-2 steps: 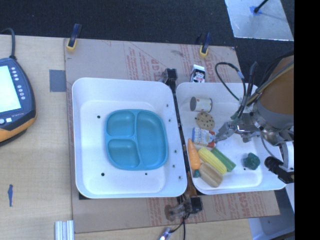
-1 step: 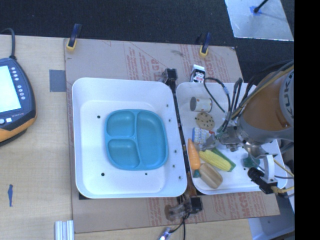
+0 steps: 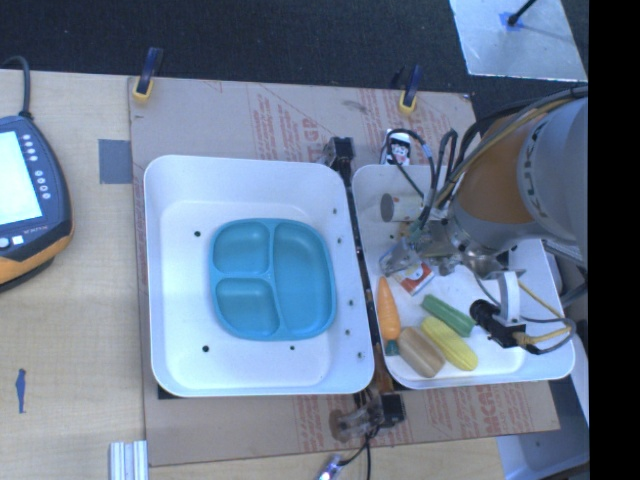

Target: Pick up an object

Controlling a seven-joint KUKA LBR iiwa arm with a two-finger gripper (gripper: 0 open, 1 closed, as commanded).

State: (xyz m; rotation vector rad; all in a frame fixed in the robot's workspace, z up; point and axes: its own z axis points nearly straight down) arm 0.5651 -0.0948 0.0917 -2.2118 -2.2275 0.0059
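Tool of the grey arm sits low in the right shallow white bin; finger state cannot be determined. Nearest items, an orange plastic carrot and green plastic cylinder, lie just toward the bin's near edge, long axes slanted.

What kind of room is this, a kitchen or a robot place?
Probably a robot lab, not a kitchen. A grey robot arm reaches over two white bins on a bench, the food looks like toys, such as a toy carrot, and a control pendant lies nearby.
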